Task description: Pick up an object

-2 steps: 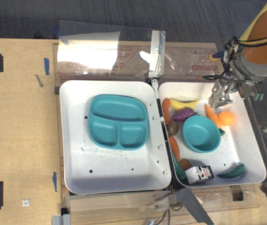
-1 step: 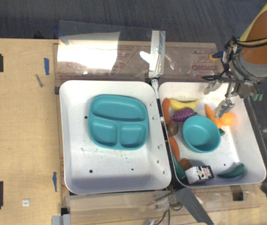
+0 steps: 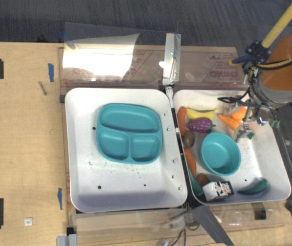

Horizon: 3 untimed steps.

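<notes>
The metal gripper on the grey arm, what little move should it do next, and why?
Probably a short drop straight down. The metal gripper hangs over the far part of the right white bin, close beside the small orange carrot-shaped toy, just beyond the round teal bowl. Nothing shows between its fingers, so lowering onto that toy looks like the nearest chance for a pick.

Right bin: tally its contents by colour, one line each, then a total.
Right bin, as far as the view shows:
Teal: 2, bowl and a curved piece
Orange: 3, carrots and a piece
Yellow: 1, banana
Purple: 1, grapes
Brown: 2
White and black: 1, carton
Total: 10
</notes>
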Each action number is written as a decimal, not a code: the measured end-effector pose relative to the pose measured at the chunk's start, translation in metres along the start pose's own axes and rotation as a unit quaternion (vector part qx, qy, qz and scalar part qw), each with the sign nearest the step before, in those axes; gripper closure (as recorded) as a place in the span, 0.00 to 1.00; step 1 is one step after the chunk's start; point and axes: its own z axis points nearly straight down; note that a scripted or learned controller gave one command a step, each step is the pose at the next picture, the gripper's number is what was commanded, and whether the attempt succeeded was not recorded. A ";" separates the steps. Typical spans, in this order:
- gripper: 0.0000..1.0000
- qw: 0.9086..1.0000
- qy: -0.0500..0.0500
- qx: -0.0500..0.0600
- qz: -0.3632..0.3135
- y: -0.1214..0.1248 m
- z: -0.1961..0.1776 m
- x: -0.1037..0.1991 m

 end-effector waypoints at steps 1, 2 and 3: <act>1.00 1.000 -0.006 0.001 -0.001 0.001 -0.014 -0.004; 1.00 0.996 -0.004 -0.001 -0.087 0.099 -0.117 -0.031; 1.00 0.996 0.000 -0.002 -0.094 0.160 -0.127 -0.029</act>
